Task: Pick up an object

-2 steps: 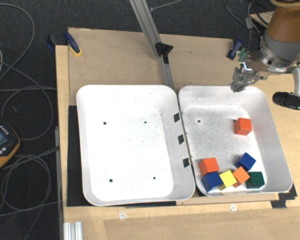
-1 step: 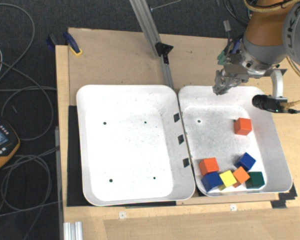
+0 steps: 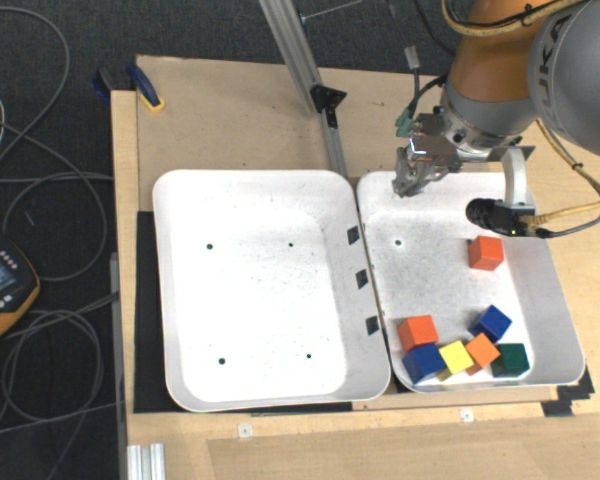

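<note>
Looking left to right:
Floor: dark carpet with grey cables [image 3: 40, 218] lying in loops, well away from the bins.
Handset: a yellow and black handset [image 3: 0, 283] sits at the far left edge, partly cut off; its screen is too small to read.
Clamp: a blue and yellow clamp [image 3: 145, 86] lies on the back left corner of the wooden bench [image 3: 230, 98].
Left bin: the left bin [image 3: 250, 278] is white with small dark dots on its floor.
Pole: a grey metal pole [image 3: 300, 58] slants down to the gap between the two bins.
Clips: black clips [image 3: 360, 278] sit along the edge where the bins touch.
Right bin: the right bin [image 3: 410, 268] holds all the blocks.
Gripper: the gripper [image 3: 412, 180] hangs over the back left corner of the right bin, well apart from the blocks; its fingers are close together with nothing between them.
Lone block: an orange block [image 3: 486, 252] sits alone near the middle right.
Pile: near the front edge, an orange-red block [image 3: 416, 330], a blue block [image 3: 423, 362], a yellow block [image 3: 455, 356], a small orange block [image 3: 482, 350], another blue block [image 3: 493, 322] and a green block [image 3: 512, 358] sit close together, some touching.
Arm: the grey and orange arm [image 3: 510, 48] comes in from the right, with a black part [image 3: 495, 215] and cable above the lone block.
Writing: none can be read.
</note>
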Robot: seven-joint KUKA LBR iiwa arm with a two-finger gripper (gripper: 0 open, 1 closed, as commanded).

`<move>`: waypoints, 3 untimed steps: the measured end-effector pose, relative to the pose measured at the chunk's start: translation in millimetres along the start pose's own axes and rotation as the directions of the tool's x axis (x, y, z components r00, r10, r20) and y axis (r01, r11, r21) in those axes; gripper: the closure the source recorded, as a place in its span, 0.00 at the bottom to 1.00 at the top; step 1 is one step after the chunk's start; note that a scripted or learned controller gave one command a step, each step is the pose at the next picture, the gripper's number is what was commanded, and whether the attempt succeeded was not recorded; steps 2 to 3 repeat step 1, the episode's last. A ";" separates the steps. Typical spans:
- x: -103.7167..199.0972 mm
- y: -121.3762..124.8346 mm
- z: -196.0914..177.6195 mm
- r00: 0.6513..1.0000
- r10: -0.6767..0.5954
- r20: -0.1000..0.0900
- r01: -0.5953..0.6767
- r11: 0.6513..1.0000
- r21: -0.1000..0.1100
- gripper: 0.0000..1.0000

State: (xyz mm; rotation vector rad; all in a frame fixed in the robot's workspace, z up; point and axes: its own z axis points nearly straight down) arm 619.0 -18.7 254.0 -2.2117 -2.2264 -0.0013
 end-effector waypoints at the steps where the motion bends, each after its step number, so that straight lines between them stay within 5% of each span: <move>1: 61.3 5.2 -2.8 1.000 -0.001 0.000 0.001 1.000 -0.003 1.00; 3: 61.3 5.2 -2.8 1.000 -0.001 0.000 0.001 1.000 -0.003 1.00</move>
